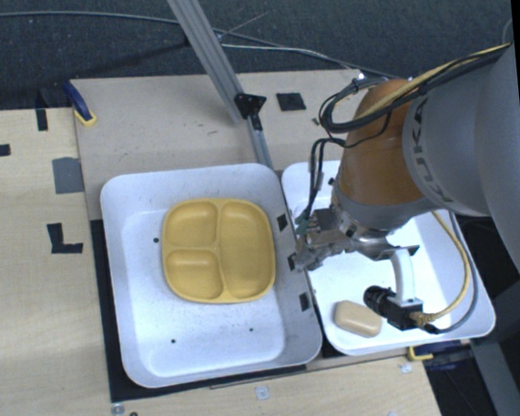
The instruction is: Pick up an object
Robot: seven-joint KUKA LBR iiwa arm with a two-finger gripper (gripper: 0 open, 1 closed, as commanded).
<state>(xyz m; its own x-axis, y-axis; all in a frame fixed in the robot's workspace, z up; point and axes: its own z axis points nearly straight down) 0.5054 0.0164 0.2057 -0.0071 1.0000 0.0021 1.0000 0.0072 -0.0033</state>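
Note:
A yellow plate [218, 249] with three compartments lies flat in the left bin [146, 351]. A small tan oval block [357, 318] rests near the front edge of the right bin [463, 320]. My gripper [317, 245] hangs over the left side of the right bin, close to the wall between the two bins. It is above and left of the tan block, and right of the plate. The grey arm and its orange band [374, 159] hide much of the right bin.
A black fitting with a yellow cable [398, 308] sits just right of the tan block. A slanted metal pole [219, 69] rises behind the bins. Dark tape marks dot the bench [28, 270] on the left.

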